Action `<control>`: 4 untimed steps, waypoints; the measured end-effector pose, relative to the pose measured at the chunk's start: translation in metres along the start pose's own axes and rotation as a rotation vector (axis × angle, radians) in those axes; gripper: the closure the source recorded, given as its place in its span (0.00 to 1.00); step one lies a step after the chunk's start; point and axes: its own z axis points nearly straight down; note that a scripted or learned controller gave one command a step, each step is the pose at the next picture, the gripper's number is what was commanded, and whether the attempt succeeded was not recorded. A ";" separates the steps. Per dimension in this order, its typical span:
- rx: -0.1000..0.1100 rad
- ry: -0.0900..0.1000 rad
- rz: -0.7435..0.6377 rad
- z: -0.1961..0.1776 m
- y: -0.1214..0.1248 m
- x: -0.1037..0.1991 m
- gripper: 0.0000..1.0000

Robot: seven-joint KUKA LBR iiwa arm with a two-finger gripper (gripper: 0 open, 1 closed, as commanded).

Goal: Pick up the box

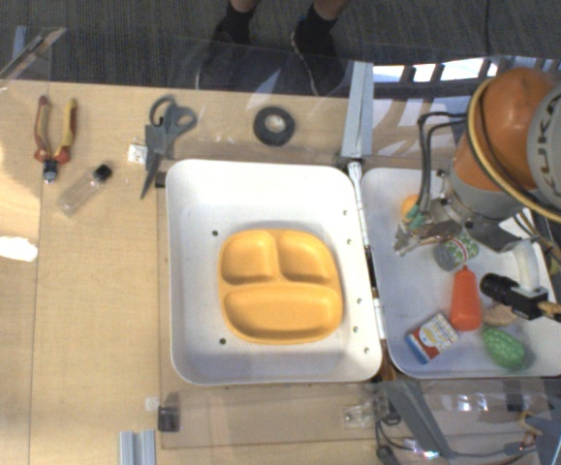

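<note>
The box (432, 338) is small, white with blue and red print, and lies flat near the front left corner of the right bin (389, 289). My gripper (403, 237) hangs over the back left part of that bin, well behind the box and apart from it. It stands open with nothing between its fingers. The grey arm with its orange band (513, 124) covers the bin's back right corner.
Around the box lie an orange-red bottle (465, 299), a green lumpy item (504, 348), a small round can (457, 251) and a yellow item (411, 204). The left bin (188, 260) holds a yellow divided tray (280, 284). Pliers (52, 134), scissors (162, 134) and a tape roll (275, 125) lie on the bench.
</note>
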 end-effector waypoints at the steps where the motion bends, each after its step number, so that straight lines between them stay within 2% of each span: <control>1: 0.001 0.000 0.000 0.000 0.000 0.000 0.00; 2: 0.003 0.000 0.028 0.025 0.002 -0.060 0.00; 3: 0.004 0.001 0.034 0.089 -0.089 -0.044 0.00; 4: -0.002 -0.001 0.032 0.078 -0.086 -0.044 1.00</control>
